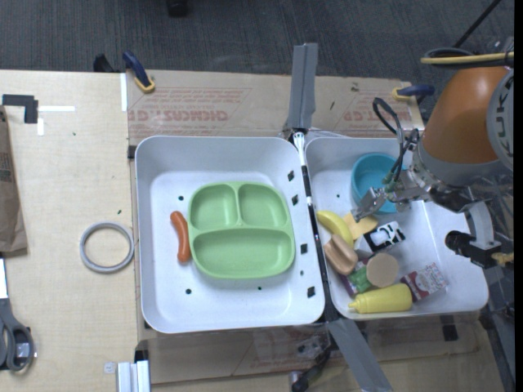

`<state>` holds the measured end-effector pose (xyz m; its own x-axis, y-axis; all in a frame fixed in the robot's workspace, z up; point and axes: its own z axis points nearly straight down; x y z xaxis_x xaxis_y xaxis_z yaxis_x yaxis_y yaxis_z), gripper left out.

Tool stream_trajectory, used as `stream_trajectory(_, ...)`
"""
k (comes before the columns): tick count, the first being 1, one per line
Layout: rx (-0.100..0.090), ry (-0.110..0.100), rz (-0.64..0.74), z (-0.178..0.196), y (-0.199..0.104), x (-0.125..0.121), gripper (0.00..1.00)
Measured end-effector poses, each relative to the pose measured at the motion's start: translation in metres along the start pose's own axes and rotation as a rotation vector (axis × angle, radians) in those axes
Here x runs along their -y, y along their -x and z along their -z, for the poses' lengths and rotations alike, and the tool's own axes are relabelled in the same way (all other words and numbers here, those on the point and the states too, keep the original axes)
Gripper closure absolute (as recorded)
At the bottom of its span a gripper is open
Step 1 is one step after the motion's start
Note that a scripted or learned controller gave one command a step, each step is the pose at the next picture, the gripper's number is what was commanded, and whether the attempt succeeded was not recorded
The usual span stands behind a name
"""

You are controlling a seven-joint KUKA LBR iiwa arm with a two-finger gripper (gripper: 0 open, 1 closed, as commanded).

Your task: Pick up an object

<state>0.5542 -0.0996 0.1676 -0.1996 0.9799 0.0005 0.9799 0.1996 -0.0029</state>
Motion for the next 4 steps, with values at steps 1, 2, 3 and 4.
stream_trajectory(1,0.001,0.002,0.119,-0.023,0.037,-0.055,0.00)
stream_trajectory(2,0.002,0.005,0.093,-0.075,0.025,-0.102,0.00)
stream_trajectory(3,0.002,-0.001,0.091,-0.064,0.027,-0.101,1.00)
stream_trajectory(4,0.001,0.001,-0.057,0.024,-0.023,-0.111,1.00)
